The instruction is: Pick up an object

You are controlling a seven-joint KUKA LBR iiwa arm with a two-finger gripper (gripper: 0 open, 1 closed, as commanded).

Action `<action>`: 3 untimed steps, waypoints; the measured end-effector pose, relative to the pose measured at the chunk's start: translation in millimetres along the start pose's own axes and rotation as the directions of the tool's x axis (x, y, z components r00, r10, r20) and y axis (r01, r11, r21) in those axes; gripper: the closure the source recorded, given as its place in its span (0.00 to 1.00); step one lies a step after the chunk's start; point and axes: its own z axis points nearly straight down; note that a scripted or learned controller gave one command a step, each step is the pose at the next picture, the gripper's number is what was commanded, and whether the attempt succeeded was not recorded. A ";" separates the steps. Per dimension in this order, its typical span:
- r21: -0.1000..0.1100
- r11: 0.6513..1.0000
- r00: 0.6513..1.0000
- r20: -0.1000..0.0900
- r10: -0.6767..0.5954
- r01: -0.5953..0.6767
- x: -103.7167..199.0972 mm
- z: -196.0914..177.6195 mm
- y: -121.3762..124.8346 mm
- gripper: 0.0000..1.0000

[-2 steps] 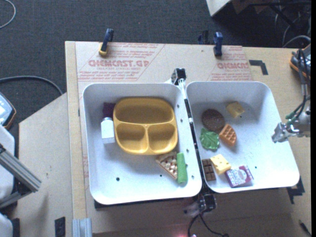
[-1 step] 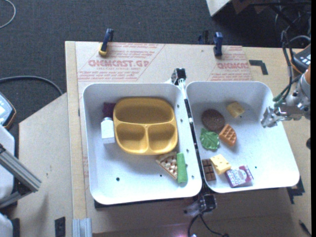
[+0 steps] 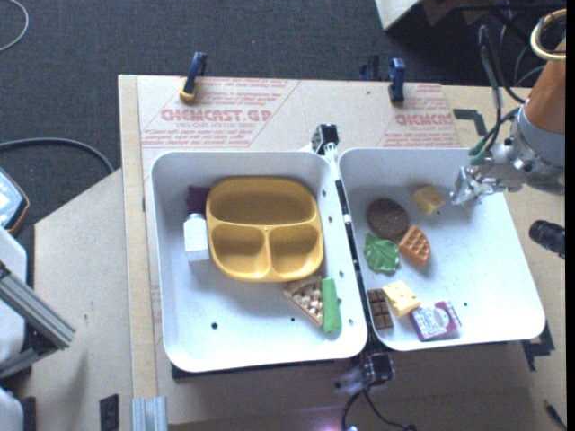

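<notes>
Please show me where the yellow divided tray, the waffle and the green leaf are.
yellow divided tray (image 3: 262, 206), camera view, on its large upper compartment.
waffle (image 3: 415, 246), camera view, on its gridded top.
green leaf (image 3: 381, 254), camera view, on its middle.

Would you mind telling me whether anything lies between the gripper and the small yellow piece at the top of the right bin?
Nothing visible does. The gripper hangs just right of the yellow piece, with bare bin floor between them. The brown patty lies on the piece's far side.
</notes>
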 end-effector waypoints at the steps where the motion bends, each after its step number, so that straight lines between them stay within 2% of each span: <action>1: 0.001 1.000 1.000 0.000 0.001 -0.001 23.9 8.8 38.7 1.00; 2: 0.000 1.000 1.000 -0.001 0.001 -0.001 57.8 4.2 72.6 1.00; 3: 0.001 1.000 1.000 -0.001 0.001 -0.001 93.0 22.4 105.7 1.00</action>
